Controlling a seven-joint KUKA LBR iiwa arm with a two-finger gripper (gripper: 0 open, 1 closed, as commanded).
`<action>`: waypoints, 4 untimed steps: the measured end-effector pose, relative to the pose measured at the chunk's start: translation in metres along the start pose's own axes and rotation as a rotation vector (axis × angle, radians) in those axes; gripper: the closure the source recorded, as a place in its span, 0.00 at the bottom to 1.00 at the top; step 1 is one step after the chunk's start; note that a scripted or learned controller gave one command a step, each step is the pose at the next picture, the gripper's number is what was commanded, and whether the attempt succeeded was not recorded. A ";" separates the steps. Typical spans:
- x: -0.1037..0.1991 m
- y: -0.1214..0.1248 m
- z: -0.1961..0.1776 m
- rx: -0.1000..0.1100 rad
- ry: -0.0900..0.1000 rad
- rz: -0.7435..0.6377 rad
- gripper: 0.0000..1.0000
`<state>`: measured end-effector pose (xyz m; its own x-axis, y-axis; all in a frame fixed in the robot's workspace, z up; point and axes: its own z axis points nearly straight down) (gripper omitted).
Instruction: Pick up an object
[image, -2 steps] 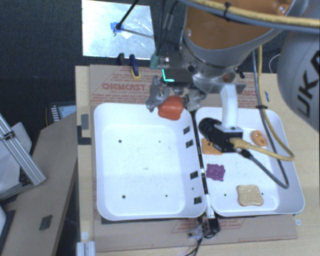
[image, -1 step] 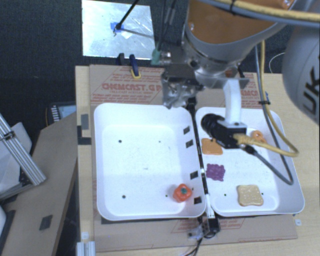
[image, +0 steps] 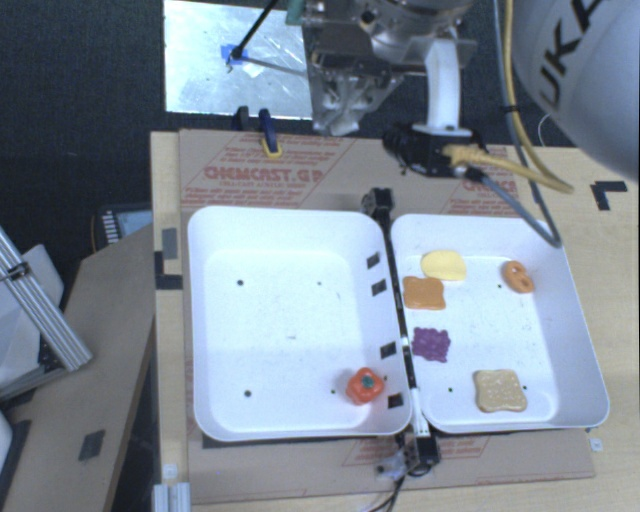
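Two shallow white bins sit side by side on the counter (image: 170, 180), their inner walls touching along a black seam.

The left bin (image: 200, 300) holds one thing: an orange pepper-like toy with a green top (image: 365, 385), in the near right corner, close to the inner wall. The rest of that bin's floor is bare white, so there is wide room on the toy's left and far sides.

The right bin (image: 585, 380) holds five things:
- one pale yellow piece (image: 443, 265) near the far edge;
- one orange slab (image: 424, 293) just beside it and nearer the inner wall;
- one small orange pretzel-like ring (image: 517, 276) toward the right wall;
- one purple cluster (image: 431, 344) near the inner wall;
- one tan toast-like square (image: 499, 390) toward the near edge.

The last three lie well apart from each other with open floor between them.

The pincer (image: 340, 110) hangs high above the counter's far edge, beyond both bins, grasping nothing; whether it is released or clenched I cannot tell.
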<state>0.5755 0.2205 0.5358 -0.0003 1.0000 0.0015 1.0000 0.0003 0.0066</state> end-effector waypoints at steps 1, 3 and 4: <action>0.014 0.005 0.001 0.004 0.000 -0.005 1.00; -0.113 -0.066 -0.003 0.000 -0.001 0.005 1.00; -0.167 -0.076 0.056 0.009 -0.003 0.005 1.00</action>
<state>0.5004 0.0537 0.4791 0.0046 1.0000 -0.0013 1.0000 -0.0046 -0.0020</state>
